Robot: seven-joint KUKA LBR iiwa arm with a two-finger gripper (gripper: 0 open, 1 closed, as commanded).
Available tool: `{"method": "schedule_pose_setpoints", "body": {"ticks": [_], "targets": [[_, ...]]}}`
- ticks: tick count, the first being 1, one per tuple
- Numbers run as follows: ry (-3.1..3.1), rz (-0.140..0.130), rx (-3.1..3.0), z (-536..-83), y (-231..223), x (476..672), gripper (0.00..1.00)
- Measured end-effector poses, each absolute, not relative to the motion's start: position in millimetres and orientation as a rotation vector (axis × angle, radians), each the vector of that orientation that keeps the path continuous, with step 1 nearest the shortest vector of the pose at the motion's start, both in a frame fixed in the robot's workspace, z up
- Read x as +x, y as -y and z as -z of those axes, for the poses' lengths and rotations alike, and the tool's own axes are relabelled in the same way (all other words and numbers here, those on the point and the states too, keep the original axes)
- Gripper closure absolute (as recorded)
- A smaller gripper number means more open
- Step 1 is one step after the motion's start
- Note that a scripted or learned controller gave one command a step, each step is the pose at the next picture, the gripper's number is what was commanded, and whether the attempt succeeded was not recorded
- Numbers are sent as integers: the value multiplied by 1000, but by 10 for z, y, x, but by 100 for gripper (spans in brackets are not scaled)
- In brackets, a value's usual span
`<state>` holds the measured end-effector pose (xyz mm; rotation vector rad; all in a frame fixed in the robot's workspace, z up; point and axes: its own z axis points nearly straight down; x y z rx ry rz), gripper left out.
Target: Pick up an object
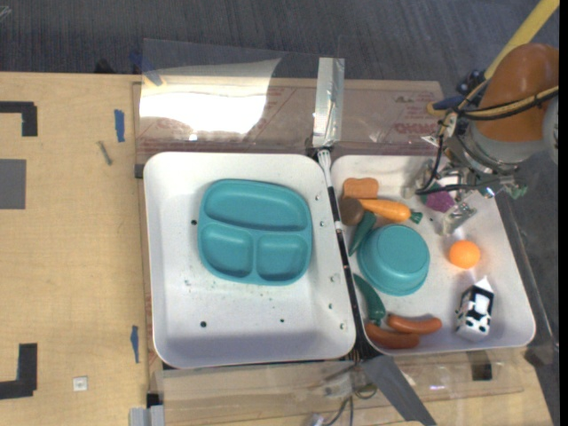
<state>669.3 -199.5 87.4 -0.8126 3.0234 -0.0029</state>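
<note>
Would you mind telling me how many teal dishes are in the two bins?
2. The divided teal tray lies in the left bin; the round teal bowl sits in the right bin among toy foods. None seems hidden.

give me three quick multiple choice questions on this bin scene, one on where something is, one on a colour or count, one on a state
1. Where does the teal three-compartment plastic tray lie?
A. in the left white bin
B. in the right white bin
C. on the wooden bench

2. What colour is the small round ball in the right white bin?
A. purple
B. orange
C. teal

3. How does the round teal plastic bowl sit?
A. upside down
B. on its side
C. upright, opening upward

Answers:
1. A, since the tray rests flat inside the left white bin.
2. B, since the ball beside the black-and-white toy cow is orange.
3. C, since the bowl's rim and hollow inside face the camera.
</note>
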Motion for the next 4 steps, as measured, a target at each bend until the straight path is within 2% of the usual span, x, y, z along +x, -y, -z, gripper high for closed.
{"method": "schedule_pose_setpoints", "body": {"ticks": [2, 3, 4], "targets": [[-3095, -3, -498, -875, 1888, 6686, 0], [-3114, -1, -351, -877, 1858, 6491, 0], [-3133, 2, 7, -885, 2007, 5926, 0]]}}
